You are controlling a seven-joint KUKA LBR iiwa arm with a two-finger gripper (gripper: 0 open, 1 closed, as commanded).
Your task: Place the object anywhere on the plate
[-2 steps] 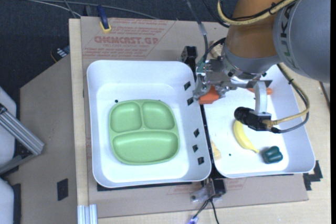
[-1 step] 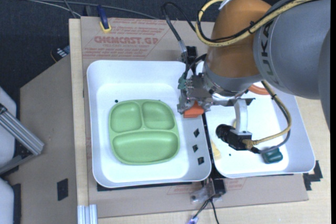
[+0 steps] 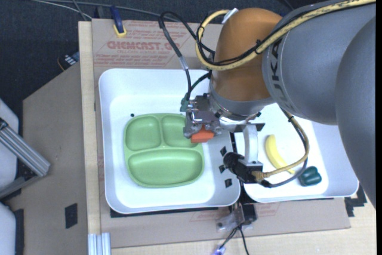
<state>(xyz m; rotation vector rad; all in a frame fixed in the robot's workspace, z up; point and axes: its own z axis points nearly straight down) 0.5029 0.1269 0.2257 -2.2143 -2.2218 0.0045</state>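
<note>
Green plate (image 3: pixel 164 155), orange object (image 3: pixel 202 135), yellow banana (image 3: pixel 274 151) (teal piece (image 3: pixel 310 175) nearby), 2 white bins (image 3: pixel 113 128).

A robotics laboratory or test cell. A large grey industrial arm (image 3: pixel 322 63) with an orange band reaches over a plywood bench (image 3: pixel 143 45) stencilled with red lettering, on which two shallow white bins (image 3: pixel 113 128) sit side by side. Loose black and yellow cables (image 3: pixel 179 57) run along the arm and trail over the dark carpeted floor (image 3: pixel 42 27). An aluminium extrusion rail (image 3: pixel 21 146) and cardboard sheets (image 3: pixel 48 116) lie at the bench's edge.
</note>
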